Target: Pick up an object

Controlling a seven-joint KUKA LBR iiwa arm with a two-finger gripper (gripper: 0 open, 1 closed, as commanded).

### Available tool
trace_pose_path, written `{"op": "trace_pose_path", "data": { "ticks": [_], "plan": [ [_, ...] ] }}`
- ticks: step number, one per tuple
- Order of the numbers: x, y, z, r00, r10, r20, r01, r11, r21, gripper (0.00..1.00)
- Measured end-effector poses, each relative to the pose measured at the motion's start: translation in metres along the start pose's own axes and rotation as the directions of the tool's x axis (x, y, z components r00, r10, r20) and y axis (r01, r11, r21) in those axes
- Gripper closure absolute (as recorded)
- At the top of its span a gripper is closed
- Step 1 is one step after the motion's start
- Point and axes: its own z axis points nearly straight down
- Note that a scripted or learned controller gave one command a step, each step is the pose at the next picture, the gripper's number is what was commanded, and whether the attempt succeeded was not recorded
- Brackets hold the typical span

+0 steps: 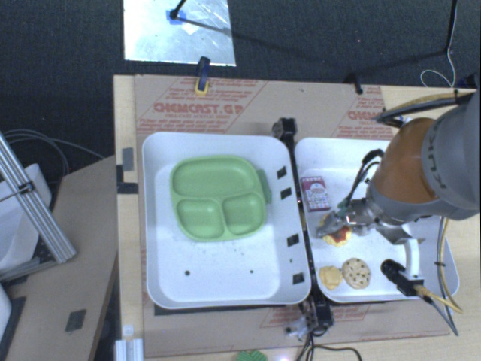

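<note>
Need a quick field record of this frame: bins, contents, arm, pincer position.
left bin: holds a green divided plate
right bin: red-and-white packet, cookie, pale yellow item, small red-and-yellow item
arm: reaches in from the view's right, over the right bin
pincer: low over the red-and-yellow item; grip state unclear
outside bins: yellow clamp at the bench's far edge

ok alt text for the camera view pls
A grey robot arm's gripper hovers low over a red and yellow toy in the right bin, near a cookie and red packet. The left bin holds a green divided plate.
</note>
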Motion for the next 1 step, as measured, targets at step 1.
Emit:
{"op": "trace_pose_path", "data": {
  "ticks": [1],
  "plan": [
    [-0.0001, 0.0015, -0.0125, 1.000, -0.001, 0.001, 0.001, 1.000, -0.005, 1.00]
  ]
}}
